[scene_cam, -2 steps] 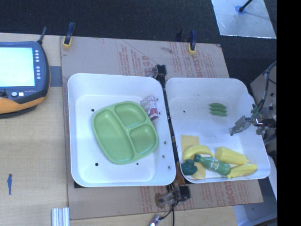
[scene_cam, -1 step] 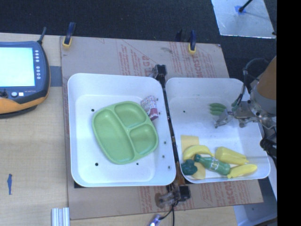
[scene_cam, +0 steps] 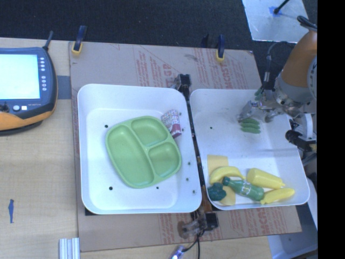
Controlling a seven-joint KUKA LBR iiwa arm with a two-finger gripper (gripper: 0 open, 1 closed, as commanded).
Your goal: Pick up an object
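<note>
**Gripper down in the right bin, next to a green pod thing**

Cardboard-topped bench, two white bins. Right bin [scene_cam: 269,144]: gripper [scene_cam: 259,111] sits right over a green pea pod [scene_cam: 249,125]; can't tell if it's got it. Bananas [scene_cam: 264,178], bottle [scene_cam: 243,188] sit well apart. Left bin [scene_cam: 91,144] has a green tray [scene_cam: 143,151], small can [scene_cam: 172,122].

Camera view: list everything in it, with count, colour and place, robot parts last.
Bins: 2, white, side by side on the bench.
Divided plate: 1, green, left bin.
Small can: 1, red and white, left bin beside the plate.
Green toy: 1, right bin, at the gripper.
Toy food pile: several, yellow and green, right bin's near edge.
Pendant: 1, orange and grey, bench's left.
Clamps: 2, blue and yellow, board's far edge.
Arm: 1, grey with orange.
Gripper: 1, over right bin.
</note>
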